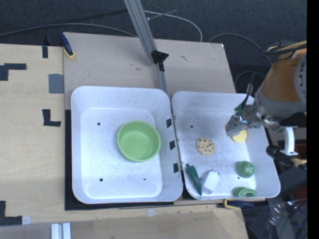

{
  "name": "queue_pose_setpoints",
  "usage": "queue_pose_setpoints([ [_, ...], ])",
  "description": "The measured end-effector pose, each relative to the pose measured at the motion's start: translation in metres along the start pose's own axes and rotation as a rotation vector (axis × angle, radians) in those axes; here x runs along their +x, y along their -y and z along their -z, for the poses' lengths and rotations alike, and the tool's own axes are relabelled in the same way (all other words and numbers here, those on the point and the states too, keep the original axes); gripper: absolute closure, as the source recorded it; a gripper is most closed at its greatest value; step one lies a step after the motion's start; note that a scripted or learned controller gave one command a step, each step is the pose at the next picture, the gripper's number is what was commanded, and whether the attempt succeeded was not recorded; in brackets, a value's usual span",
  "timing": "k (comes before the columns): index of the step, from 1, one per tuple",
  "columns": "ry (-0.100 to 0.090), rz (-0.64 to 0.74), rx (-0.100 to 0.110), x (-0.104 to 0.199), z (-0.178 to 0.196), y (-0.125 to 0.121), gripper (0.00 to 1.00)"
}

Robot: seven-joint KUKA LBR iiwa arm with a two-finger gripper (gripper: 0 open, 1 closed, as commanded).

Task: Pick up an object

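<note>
While the cookie (205,146) is lying nearby, the hand (236,130) is hovering over a yellow piece (240,136); its grip is unreadable.

Even, diffuse light falls from above me, bright enough that the two white bins (79,133) look slightly washed out. Shadows are faint and soft-edged, as under the green bowl (139,141). The picture is mildly soft and grainy, and the dark floor around my worktop (30,133) loses detail.

Pale wooden bench (30,148) with black tape marks, dark carpet (224,9) behind, thin cables (184,21) trailing.
</note>
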State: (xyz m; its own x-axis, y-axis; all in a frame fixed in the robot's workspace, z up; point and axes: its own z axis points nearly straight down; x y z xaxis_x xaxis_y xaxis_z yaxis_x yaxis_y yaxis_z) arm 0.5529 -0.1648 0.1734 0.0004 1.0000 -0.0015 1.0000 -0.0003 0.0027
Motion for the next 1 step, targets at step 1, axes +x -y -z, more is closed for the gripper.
queue_pose_setpoints([
  [1, 0.001, 0.002, -0.003, -0.0010, 0.0637, -0.0014, 1.00],
])
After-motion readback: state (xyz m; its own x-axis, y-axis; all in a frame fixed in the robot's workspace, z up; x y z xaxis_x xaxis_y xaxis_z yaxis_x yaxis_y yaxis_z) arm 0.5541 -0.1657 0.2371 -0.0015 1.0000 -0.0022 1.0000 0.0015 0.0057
